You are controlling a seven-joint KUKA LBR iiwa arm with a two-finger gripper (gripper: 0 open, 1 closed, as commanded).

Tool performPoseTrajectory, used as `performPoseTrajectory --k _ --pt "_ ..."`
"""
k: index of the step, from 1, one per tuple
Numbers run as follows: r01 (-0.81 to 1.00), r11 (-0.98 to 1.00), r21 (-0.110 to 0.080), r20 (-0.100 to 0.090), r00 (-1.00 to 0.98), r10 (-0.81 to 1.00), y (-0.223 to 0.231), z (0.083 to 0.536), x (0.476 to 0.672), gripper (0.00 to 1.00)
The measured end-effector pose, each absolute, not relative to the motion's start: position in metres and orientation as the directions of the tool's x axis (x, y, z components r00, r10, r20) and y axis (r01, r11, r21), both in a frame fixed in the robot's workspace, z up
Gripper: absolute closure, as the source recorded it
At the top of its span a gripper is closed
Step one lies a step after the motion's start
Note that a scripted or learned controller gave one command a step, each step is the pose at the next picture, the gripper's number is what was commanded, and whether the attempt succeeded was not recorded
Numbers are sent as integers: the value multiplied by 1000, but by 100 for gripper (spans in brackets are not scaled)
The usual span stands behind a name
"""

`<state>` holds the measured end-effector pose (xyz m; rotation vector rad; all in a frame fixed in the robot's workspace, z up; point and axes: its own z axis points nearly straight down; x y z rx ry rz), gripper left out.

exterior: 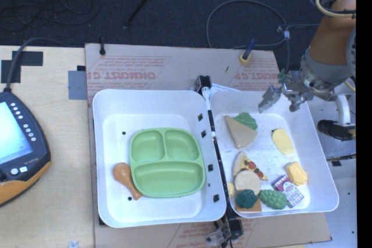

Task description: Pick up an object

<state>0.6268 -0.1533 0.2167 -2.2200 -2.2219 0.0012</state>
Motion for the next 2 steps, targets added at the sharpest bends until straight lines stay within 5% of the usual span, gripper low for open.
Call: performPoseTrajectory --k 2 --pt "1000 2 -7 2 -2 1000 -84 94 643 0"
